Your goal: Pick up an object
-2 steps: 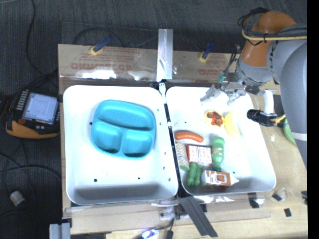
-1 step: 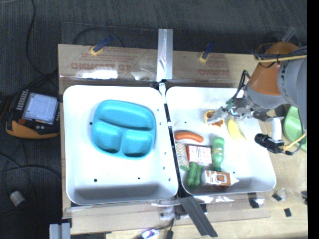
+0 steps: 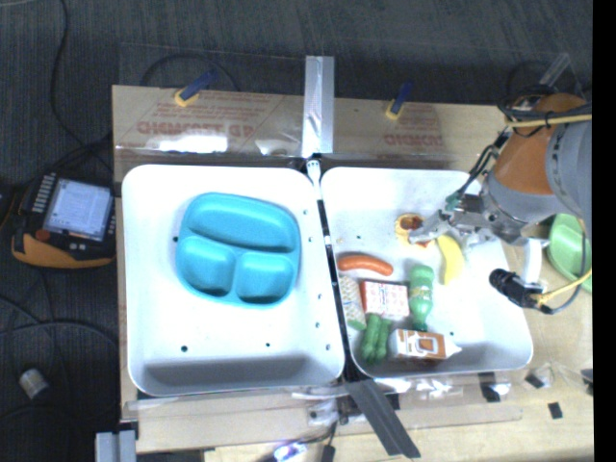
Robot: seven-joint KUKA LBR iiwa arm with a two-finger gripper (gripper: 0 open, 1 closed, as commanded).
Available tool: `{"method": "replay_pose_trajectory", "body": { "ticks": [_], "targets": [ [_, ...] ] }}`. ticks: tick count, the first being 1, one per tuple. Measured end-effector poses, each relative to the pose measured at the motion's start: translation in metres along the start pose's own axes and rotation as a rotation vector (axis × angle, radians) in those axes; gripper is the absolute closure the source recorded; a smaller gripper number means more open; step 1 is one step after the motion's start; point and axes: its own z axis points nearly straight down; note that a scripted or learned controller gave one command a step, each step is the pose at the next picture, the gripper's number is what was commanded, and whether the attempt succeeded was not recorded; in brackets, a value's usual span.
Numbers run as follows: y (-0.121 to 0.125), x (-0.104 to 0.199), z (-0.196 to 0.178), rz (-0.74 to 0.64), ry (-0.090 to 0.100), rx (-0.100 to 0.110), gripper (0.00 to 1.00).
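The gripper [image 3: 445,227] is sitting low in the right bin [image 3: 500,349], just at the upper end of the banana [image 3: 449,257] and beside a small orange-and-yellow piece [image 3: 410,225]. Whether it is gripping anything I cannot tell — the metal parts are blurring together there. The hot dog [image 3: 365,265], green bottle [image 3: 422,294], red-and-white box [image 3: 385,299], green pepper [image 3: 374,337] and small carton [image 3: 421,345] are crowding the bin's lower left. The bin's right half is lying bare. In the left bin [image 3: 154,354], 1 blue 3-compartment tray [image 3: 237,248] is lying — white floor around it.
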Motion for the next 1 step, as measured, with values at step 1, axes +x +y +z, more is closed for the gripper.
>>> {"method": "replay_pose_trajectory", "body": {
  "ticks": [1],
  "targets": [
    [-0.0268, 0.0084, 0.0017, 0.161, -0.009, 0.003, 0.00]
  ]
}}
